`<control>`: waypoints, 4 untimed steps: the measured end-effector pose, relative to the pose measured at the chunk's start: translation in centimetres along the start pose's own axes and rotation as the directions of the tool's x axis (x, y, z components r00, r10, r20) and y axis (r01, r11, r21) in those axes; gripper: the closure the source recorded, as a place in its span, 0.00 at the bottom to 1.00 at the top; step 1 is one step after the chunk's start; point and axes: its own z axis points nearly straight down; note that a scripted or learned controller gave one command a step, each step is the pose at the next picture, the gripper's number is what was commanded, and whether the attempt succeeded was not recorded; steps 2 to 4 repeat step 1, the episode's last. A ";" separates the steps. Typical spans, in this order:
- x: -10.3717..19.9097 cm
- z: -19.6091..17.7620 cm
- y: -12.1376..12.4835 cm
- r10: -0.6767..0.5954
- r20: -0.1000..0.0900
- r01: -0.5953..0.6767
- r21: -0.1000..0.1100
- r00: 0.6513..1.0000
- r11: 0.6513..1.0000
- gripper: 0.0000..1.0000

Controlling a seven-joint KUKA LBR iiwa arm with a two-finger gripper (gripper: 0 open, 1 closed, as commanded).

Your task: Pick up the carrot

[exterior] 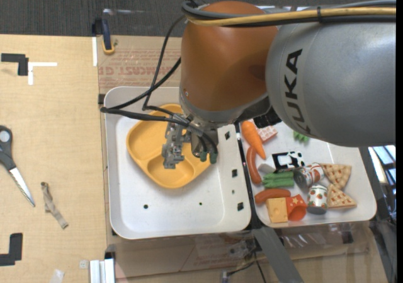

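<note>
Right of the gripper (187,147) — fingers apart, holding nothing — lies the carrot (254,138).

Left shallow white bin (126,212) holds the yellow divided plastic plate (148,162). Right of that plate, in the right shallow white bin (365,209), the orange toy carrot (253,138) lies, apparently beside a red sausage-shaped toy (253,167).

The grey arm (327,80) bears "KUKA" in black letters; faint red print on the cardboard (141,64) is unreadable.
</note>
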 end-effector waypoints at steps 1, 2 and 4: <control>1.2 12.8 1.3 0.018 -0.006 -0.018 0.003 1.000 1.000 1.00; 1.2 12.8 1.3 0.018 -0.006 -0.018 0.003 1.000 1.000 1.00; 1.2 12.8 1.3 0.018 -0.006 -0.018 0.003 1.000 1.000 1.00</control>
